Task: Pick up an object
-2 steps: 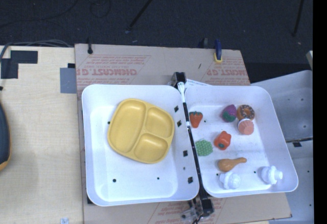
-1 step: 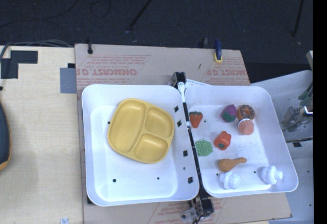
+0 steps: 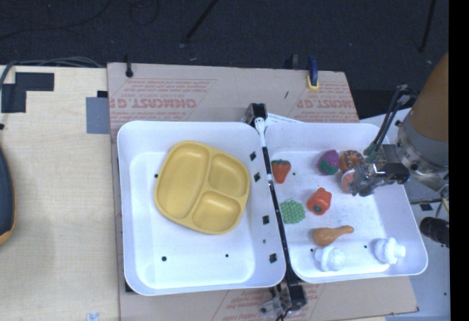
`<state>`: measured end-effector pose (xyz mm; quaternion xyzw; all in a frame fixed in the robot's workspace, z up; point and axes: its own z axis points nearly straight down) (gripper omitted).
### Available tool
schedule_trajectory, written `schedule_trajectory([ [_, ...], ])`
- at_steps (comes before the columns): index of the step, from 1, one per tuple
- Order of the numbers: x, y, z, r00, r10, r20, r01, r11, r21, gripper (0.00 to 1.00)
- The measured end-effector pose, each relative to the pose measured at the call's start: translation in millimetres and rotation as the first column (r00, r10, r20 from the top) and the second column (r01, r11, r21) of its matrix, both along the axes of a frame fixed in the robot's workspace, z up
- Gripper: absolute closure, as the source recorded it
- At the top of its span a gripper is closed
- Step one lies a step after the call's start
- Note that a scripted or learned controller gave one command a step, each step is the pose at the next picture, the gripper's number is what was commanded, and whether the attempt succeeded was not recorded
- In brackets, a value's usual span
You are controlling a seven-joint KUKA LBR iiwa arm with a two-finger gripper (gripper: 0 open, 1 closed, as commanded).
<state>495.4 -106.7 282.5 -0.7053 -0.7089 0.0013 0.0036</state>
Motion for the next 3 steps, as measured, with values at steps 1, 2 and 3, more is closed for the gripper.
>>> schedule_trajectory([
  [1, 75, 61, -73, 1.000, 0.001, 0.003, -0.001, 1.000, -0.001, 1.00],
  [2, 58, 118, 39, 1.000, 0.001, 0.015, -0.001, 1.000, 0.000, 1.00],
  [3, 29, 195, 144, 1.000, 0.003, 0.016, -0.003, 1.000, 0.002, 1.00],
])
